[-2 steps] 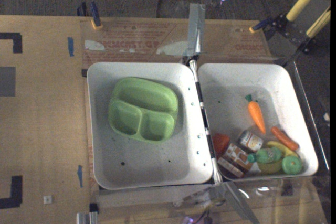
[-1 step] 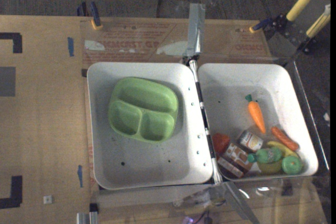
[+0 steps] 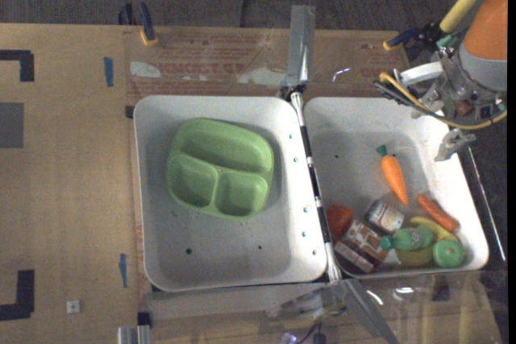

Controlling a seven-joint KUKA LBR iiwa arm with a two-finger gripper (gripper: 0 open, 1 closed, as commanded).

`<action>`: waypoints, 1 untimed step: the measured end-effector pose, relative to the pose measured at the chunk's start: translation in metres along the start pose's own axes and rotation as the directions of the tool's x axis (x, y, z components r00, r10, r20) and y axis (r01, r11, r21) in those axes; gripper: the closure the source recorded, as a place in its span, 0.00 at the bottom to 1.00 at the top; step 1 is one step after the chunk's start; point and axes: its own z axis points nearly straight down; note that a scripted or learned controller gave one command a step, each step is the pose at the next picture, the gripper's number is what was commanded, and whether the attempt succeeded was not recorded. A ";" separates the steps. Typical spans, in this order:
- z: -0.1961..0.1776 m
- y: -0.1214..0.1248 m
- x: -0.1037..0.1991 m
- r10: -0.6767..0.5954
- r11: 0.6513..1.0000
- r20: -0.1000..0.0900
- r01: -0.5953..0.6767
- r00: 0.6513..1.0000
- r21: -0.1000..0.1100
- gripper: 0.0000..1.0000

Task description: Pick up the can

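Observation:
The can (image 3: 384,216) is small, with a silver top and a pale label. It lies among toy food in the front part of the right bin (image 3: 347,133). My gripper (image 3: 453,144) hangs at the right bin's far right edge, well above and to the right of the can, below the orange band (image 3: 488,32). Nothing shows between its fingers.
Beside the can lie two orange carrots (image 3: 393,177) (image 3: 437,213), a red piece (image 3: 339,219), a brown packet (image 3: 362,244), a banana (image 3: 419,250) and green pieces (image 3: 448,253). The left bin (image 3: 153,125) holds a green divided plate (image 3: 219,167). A metal divider (image 3: 300,52) stands behind the bins.

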 end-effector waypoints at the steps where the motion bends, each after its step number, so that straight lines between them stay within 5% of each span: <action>1: 0.015 0.008 -0.017 0.001 1.000 0.001 -0.001 1.000 0.001 0.00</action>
